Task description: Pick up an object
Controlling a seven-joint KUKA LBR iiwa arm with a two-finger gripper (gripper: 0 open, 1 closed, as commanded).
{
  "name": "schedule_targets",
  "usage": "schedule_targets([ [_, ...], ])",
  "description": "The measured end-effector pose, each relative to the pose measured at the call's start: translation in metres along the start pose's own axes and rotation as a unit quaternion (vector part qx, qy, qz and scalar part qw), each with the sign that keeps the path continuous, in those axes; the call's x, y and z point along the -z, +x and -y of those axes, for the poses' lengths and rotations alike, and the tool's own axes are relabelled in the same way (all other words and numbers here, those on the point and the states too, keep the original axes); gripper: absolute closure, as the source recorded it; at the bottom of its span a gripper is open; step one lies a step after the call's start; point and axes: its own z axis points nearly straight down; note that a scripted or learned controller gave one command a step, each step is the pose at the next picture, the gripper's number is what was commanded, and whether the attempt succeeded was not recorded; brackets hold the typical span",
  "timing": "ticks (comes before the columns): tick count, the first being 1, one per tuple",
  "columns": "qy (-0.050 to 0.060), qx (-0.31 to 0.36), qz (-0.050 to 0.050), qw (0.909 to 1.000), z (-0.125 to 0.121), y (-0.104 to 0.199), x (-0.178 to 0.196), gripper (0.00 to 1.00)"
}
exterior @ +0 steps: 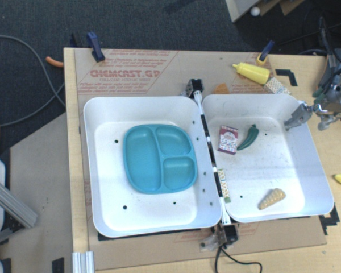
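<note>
The pale wooden tabletop (pixel 131 75), printed with faded red lettering along its far side, carries two shallow white plastic bins side by side. The left bin (pixel 102 169) holds a teal plastic plate (pixel 159 157) with three compartments, lying flat near the bin's middle. The right bin (pixel 307 175) holds three small things, well apart from the plate. A small rectangular carton (pixel 228 139) in dark red and white lies flat near the bin's far left part, and just beside it, on its right, lies a curved dark green pepper-shaped toy (pixel 249 136); whether the two touch cannot be told. A tan, ridged, cone-shaped toy (pixel 271 198) lies near the bin's near edge, apart from the other two.

The arm (pixel 331 92) reaches in from the right edge, only its grey metal end parts visible, low over the far right corner of the right bin. Its pincer (pixel 296 117) points leftward and sits at the bin's far right rim, away from all three objects. Nothing is seen between its fingers, and whether it is open or closed cannot be told at this size.

On the tabletop beyond the right bin lies a yellow bottle-shaped toy (pixel 252 71) on its side. Two blue clamps, one at the far left (pixel 95 46) and one at the far right (pixel 265 50), grip the tabletop's far edge.
</note>
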Motion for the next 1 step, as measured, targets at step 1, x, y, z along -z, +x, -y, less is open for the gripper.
schedule_targets([
  [1, 0.001, 0.0, -0.001, 1.0, -0.0883, 0.0946, -0.1253, 0.0],
])
